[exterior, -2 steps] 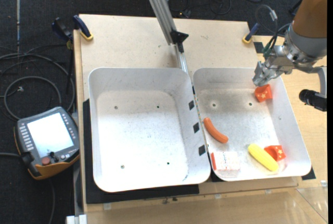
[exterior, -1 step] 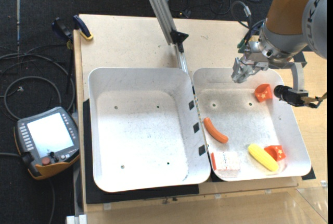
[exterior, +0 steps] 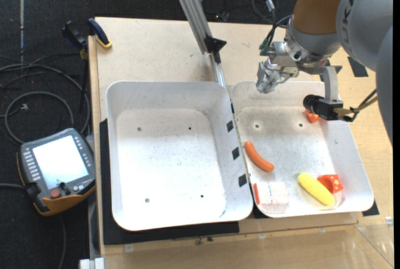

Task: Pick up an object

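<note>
My gripper [exterior: 269, 81] hangs above the far left part of the right bin [exterior: 350, 142], well above its floor, with nothing seen between its fingers. In that bin lie an orange sausage-shaped piece [exterior: 259, 156], a white box with red edges [exterior: 272, 194], a yellow banana-like piece [exterior: 315, 189] and a small red piece [exterior: 332, 182] beside it. A small orange object [exterior: 312, 116] sits near the bin's far right edge, partly behind a black fitting.
The left bin [exterior: 119, 136] stands next to the right one. A slanted metal pole [exterior: 194, 11] rises from between the bins at the back. A teach pendant [exterior: 56, 167] lies off the bench to the left.
</note>
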You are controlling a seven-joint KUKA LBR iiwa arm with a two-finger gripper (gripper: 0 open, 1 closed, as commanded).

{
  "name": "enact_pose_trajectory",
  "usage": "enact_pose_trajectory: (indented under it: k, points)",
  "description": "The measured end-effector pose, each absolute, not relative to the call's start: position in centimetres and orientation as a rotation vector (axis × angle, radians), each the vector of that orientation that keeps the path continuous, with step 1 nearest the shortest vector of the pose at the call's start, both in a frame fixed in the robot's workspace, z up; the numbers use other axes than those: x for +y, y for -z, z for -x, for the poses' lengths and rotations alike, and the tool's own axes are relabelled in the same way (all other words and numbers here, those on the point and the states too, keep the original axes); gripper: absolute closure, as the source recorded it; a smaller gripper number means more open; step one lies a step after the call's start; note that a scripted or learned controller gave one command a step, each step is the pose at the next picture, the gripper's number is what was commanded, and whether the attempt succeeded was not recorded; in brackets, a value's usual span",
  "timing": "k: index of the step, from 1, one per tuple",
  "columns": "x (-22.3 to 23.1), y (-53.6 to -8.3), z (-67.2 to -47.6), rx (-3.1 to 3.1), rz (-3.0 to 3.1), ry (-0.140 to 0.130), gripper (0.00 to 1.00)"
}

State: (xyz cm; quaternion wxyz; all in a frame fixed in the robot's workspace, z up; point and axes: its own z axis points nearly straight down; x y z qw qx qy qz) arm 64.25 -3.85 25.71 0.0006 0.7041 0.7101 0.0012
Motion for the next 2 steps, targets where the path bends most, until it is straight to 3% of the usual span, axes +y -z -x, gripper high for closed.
enact_pose_trajectory:
  k: [2]
  points:
    - [7.0, -23.3, -65.8, 2.230, -2.214, 0.000, 1.00]
